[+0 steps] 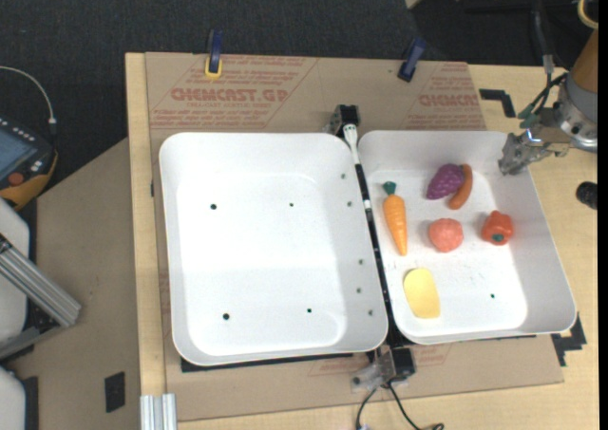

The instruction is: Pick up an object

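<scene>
Inside glossy white bin (546, 257): tapered carrot (395, 221), rounded yellow piece (422, 292).

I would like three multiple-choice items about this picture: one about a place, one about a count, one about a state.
1. Where does the orange plastic carrot lie?
A. left white bin
B. right white bin
C. on the cardboard

2. How many toy foods lie in the right white bin?
A. three
B. four
C. six

3. The two-finger gripper is
A. above the right bin's far right edge, holding nothing
B. gripping the carrot
C. over the left white bin

Key: 1 B, it lies beside the divider; 2 C, six pieces are countable; 3 A, nothing sits between its fingers.
</scene>
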Controlling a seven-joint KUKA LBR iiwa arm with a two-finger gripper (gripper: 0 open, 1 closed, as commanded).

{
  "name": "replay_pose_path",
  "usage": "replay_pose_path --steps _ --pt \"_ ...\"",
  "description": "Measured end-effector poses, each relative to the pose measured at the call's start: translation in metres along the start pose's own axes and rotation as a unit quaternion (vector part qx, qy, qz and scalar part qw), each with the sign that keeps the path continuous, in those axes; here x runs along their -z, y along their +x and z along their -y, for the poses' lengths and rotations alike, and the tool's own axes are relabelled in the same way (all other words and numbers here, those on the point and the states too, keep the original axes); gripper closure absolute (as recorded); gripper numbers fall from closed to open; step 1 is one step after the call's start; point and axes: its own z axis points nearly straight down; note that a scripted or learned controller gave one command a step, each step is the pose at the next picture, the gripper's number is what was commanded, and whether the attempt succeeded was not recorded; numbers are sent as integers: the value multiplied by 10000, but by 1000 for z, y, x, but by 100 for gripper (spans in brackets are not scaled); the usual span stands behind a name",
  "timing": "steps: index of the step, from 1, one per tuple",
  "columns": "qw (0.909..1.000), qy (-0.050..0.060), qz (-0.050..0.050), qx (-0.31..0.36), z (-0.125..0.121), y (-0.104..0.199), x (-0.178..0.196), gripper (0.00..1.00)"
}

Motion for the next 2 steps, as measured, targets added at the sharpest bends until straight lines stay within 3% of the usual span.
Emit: replay_pose_path --steps 1,2 --pt "10000 -32 0 22 68 -4 55 100" --pt "10000 -70 8 62 -16 9 53 100"
